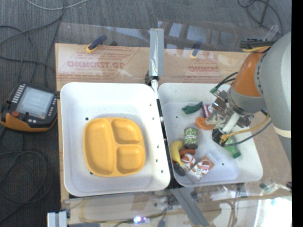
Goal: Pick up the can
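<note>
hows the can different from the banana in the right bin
The can is green, short and round; the banana is yellow, long and curved. The can sits nearer the middle; the banana lies by the left wall. Both are in the right bin, close together.

Arm: broad, pale grey casing, smooth and rounded like a drum, matte with a faint sheen. A lighter, near-white strip crosses the shell lower down. Orange band: glossy and curved, wraps the link just above the wrist, bright on the crown and shading to a duller orange at its rim. Wrist: grey collar, darker than the main casing, edged by a thin dark seam. Thin black cables arc off the wrist housing in loose loops. End effector: small, blocky, silver-grey metal with dark patches; finer detail too small to tell.
</note>
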`<state>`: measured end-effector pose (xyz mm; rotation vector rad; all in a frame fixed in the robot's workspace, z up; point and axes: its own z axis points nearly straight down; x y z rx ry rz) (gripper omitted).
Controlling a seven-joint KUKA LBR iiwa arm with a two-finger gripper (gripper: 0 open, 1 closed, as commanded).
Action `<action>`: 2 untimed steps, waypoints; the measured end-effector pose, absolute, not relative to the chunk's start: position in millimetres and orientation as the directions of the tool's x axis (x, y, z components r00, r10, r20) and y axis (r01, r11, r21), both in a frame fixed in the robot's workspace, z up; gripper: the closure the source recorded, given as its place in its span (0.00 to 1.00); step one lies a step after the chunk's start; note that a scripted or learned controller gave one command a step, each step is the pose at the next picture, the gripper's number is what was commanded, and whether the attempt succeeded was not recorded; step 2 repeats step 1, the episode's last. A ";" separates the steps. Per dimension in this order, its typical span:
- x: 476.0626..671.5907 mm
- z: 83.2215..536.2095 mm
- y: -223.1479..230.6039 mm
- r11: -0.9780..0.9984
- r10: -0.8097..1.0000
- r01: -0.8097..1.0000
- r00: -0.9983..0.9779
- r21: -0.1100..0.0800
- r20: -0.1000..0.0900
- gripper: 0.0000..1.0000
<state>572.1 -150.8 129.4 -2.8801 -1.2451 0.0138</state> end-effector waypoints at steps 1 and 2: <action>572.1 129.4 -150.7 -0.685 0.729 0.729 0.685 -0.007 -0.007 0.00; 572.1 129.4 -150.7 -0.685 0.729 0.729 0.685 -0.007 -0.007 0.00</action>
